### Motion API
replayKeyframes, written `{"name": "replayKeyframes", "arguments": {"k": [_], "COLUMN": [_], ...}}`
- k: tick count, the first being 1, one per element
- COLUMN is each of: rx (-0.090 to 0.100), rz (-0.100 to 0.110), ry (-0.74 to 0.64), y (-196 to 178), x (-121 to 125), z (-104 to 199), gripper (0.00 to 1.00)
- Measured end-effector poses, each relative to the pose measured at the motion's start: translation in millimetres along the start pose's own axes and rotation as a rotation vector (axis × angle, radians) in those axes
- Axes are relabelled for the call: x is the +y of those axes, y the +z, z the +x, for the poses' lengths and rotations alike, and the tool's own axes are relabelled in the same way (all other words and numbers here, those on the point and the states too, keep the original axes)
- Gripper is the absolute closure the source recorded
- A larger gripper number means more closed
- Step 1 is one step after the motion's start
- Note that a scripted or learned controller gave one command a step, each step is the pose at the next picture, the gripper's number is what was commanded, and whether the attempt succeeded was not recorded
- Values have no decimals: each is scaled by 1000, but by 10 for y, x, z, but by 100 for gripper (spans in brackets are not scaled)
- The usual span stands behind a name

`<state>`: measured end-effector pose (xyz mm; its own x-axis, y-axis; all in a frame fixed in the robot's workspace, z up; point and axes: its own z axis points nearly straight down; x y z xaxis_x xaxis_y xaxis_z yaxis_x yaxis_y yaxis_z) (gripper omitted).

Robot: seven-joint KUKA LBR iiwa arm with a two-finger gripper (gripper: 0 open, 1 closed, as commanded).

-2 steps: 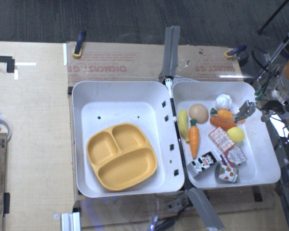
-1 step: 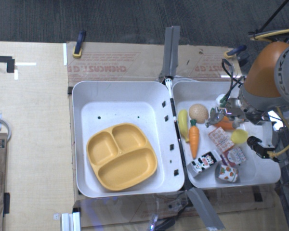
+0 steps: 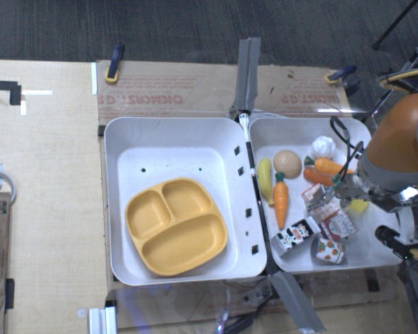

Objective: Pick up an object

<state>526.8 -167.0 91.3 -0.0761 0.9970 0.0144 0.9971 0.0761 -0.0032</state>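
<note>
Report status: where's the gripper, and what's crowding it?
Gripper low in right bin, among packets. Grasp unconfirmed. Carrots close alongside. Yellow tray in left bin.

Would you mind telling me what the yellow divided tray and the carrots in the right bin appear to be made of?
The yellow divided tray looks like moulded plastic with a matte finish: uniform colour, soft rounded compartment walls, only dull highlights. The upright carrot and the second carrot by the gripper look like toy plastic or rubber: flat, even orange with neat green tops. Which of the two cannot be told.
</note>
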Motion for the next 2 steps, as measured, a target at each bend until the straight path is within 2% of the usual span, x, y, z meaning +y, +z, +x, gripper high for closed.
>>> {"name": "replayKeyframes", "arguments": {"k": [1,2], "rx": [-8,-15], "rz": [-1,-2], "ry": [8,1], "y": [-93,-1065], "x": [-10,329], "z": [-51,1312], "gripper": [100,100]}}
